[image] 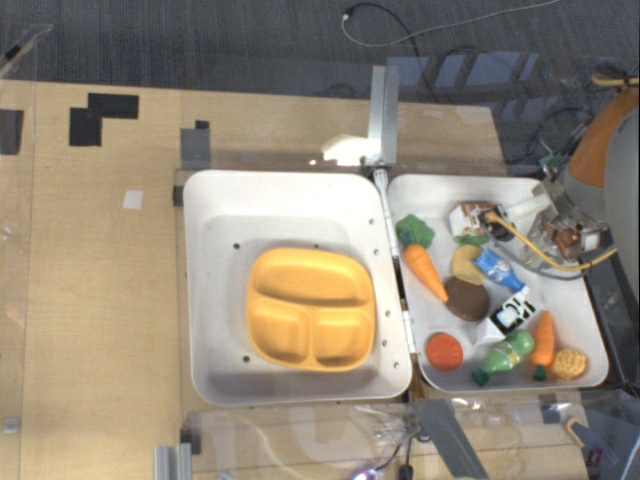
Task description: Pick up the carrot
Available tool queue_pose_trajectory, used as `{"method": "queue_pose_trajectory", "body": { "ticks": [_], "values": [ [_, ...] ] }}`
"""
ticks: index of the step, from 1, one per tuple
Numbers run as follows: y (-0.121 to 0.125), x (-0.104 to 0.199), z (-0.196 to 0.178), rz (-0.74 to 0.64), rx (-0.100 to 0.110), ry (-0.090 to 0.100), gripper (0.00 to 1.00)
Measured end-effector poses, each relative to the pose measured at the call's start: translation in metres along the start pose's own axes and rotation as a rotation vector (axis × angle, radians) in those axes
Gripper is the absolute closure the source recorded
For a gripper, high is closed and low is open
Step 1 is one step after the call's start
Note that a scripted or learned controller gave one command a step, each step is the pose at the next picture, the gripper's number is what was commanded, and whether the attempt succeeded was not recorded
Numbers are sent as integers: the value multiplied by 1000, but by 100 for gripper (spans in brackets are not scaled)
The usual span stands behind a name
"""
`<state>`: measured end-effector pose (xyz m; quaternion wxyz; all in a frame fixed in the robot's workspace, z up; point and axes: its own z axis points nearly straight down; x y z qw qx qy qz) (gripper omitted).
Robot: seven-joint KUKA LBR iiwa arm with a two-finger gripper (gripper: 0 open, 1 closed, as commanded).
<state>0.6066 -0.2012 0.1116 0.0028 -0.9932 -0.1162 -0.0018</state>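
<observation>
Arm (608, 158) is entering from the right edge of the camera view, at upper right. Grey link with the orange band (598, 140) is showing above the wrist; the band is curving across the link near the frame edge. Wrist is sitting low, angled down and to the left. End effector (560, 230) is hanging at the wrist's lower end as a cluster of metal parts with cabling looping off it toward the left. Finger state is not resolvable at this slant; the tips are blurring into the hardware around them. Nothing is readable between them.
</observation>
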Motion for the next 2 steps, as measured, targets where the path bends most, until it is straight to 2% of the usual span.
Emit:
{"method": "queue_pose_trajectory", "body": {
  "ticks": [1, 2],
  "values": [
    [-1, 2, -8, -5, 3, -1, 100],
    [9, 33, 25, 21, -7, 1, 100]
  ]
}}
